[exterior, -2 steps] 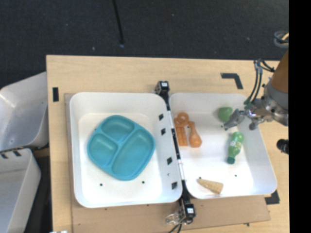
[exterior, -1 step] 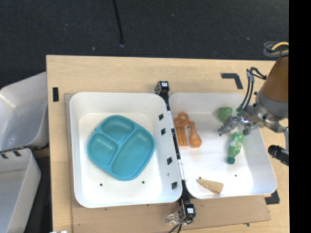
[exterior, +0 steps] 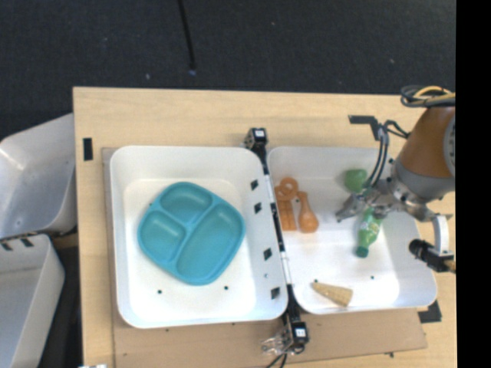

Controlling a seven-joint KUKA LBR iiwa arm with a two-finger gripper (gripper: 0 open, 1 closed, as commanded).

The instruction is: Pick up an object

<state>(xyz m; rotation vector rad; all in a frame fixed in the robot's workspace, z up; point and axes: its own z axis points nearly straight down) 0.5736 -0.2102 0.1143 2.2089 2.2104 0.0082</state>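
The gripper is hanging low over the right bin, right above the top of a green bottle that is lying on the bin floor toward its right side; whether anything is caught by the gripper is impossible to tell from this angle. A rounded green object is sitting just beyond it toward the far side, two orange utensils are lying near the bin's left wall, and a tan wedge is resting at the near edge. A teal divided plate is sitting in the left bin.
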